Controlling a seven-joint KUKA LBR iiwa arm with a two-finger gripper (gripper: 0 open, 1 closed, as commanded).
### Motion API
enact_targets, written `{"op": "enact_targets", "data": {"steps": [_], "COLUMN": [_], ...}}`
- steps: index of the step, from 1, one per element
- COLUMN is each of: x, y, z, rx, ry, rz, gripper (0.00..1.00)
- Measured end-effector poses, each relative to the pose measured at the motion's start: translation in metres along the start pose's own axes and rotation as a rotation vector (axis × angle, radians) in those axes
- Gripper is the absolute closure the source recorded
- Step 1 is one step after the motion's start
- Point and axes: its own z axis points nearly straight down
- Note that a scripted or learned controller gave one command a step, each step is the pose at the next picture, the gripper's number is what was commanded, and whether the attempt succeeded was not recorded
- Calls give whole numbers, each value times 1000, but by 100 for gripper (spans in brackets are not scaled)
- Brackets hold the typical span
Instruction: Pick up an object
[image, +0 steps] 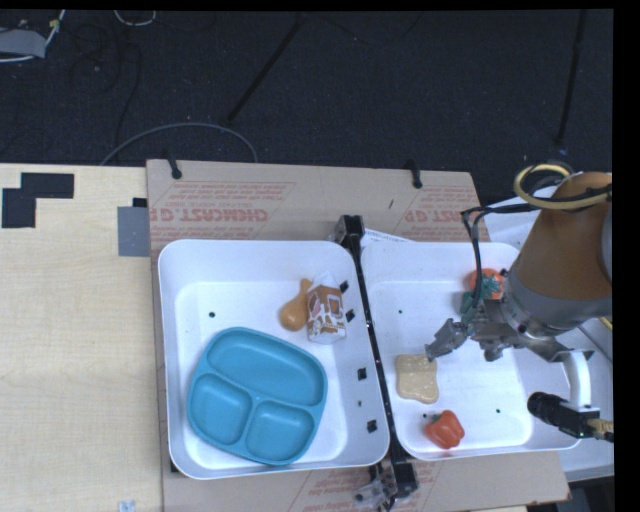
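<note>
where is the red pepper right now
The red pepper lies in the right bin, near its front edge, just below the pale toast piece.

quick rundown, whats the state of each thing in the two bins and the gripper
blue divided plate: flat in left bin, nothing on it
tan toy: lying beside small carton, left bin
beige flat piece: lying in right bin
red toy: right bin, near front wall
gripper: above right bin, holding nothing
</note>
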Motion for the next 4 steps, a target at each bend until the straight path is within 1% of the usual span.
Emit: {"op": "enact_targets", "data": {"steps": [1,2,3,4], "x": [0,2,3,1], "y": [3,1,3,4], "z": [-7,55,106,93], "rx": [-14,-13,-15,-18], "ry": [-1,-1,0,0], "rz": [-2,-3,-2,3], "gripper": [0,0,0,100]}}
